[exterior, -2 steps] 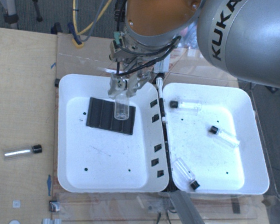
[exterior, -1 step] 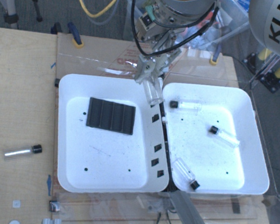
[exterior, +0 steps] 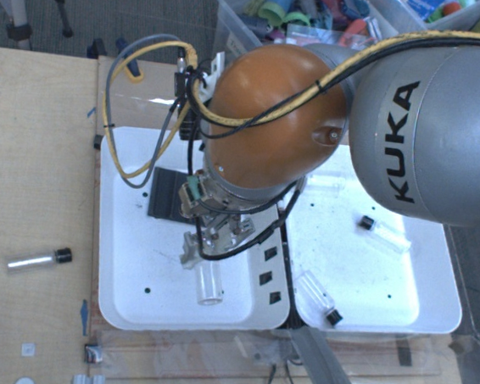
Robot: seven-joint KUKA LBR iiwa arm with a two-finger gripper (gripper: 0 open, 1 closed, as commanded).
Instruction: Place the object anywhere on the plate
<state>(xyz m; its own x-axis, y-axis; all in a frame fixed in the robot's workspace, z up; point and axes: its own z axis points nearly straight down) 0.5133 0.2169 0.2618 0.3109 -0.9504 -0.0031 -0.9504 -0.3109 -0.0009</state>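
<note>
arm: a grey kuka arm (exterior: 436, 114) with an orange band (exterior: 269, 117) above the wrist reaches in from the right and hangs over the left bin, yellow and black cables (exterior: 147, 100) looping off its left side.
gripper: the gripper (exterior: 208, 256) points down into the left bin; whether its claw is apart or together cannot be told from this angle.
object: a clear vial (exterior: 208, 284) stands or lies directly under the gripper, on the floor of the left bin, near its front edge; whether the gripper touches it cannot be told.
left bin: a shallow white bin (exterior: 124, 243) carrying a dark rectangular patch (exterior: 165, 194) near its middle, partly hidden by the wrist.
right bin: the white bin (exterior: 401, 281) beside it holds two clear vials with black caps, one (exterior: 381, 231) toward the back and one (exterior: 319, 296) at the front left corner.
bench: on the wooden bench top (exterior: 30, 165), well left of the bins, lies another clear vial with a black cap (exterior: 39, 260).
background: a clear tub of coloured toys (exterior: 327, 9) sits behind the bins.
</note>
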